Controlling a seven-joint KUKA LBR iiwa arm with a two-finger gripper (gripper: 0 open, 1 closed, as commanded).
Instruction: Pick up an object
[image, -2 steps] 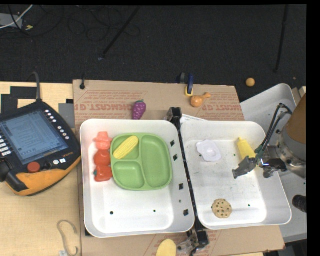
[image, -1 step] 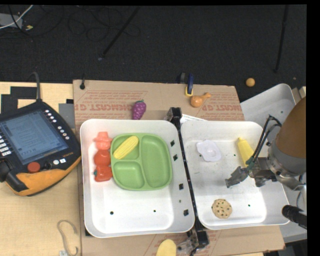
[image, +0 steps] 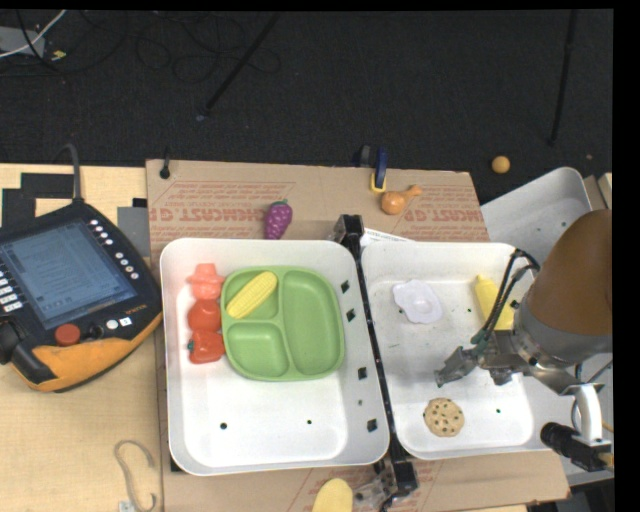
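Note:
The right bin (image: 500, 440) holds a brown cookie (image: 443, 417) near its front, a pale translucent piece (image: 416, 301) at the back and a yellow object (image: 488, 298) partly hidden by the arm. My gripper (image: 470, 378) hangs over the middle of this bin, just above and right of the cookie. Its two dark fingers are spread open with nothing between them. In the left bin (image: 260, 440) a green divided plate (image: 300, 340) carries a yellow corn cob (image: 249, 293). A red toy (image: 205, 332) and a pink one (image: 205, 281) lie beside the plate.
On the cardboard behind the bins lie purple grapes (image: 278, 218) and an orange pear-shaped toy (image: 397, 199). A yellow fruit (image: 333, 494) sits at the front edge. A control pendant (image: 70, 290) rests on the bench at the left.

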